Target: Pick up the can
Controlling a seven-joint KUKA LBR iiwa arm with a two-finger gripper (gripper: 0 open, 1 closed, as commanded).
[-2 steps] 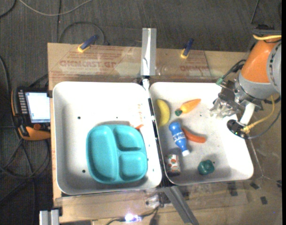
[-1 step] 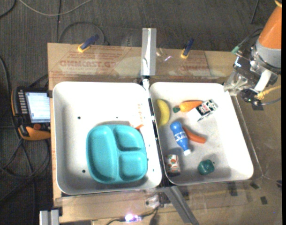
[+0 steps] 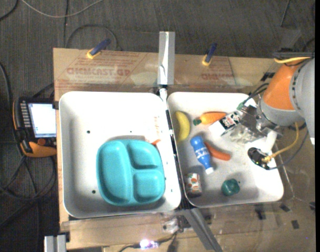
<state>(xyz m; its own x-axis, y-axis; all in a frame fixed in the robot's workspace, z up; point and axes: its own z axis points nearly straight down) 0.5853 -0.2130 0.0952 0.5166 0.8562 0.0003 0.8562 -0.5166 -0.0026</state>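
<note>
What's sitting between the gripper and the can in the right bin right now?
In the camera view, the blue bottle and an orange carrot lie between the gripper and the can, which sits near the right bin's front-left corner.

A: Camera setup? One fixed view, mounted above the bench (image 3: 123, 67), looking down at a slant.

B: Coverage?

A: Both bins fully in frame, left bin (image 3: 76, 114) and right bin (image 3: 265, 188), moderate distance; floor visible along the top. Arm (image 3: 294, 91) enters from frame right.
</note>
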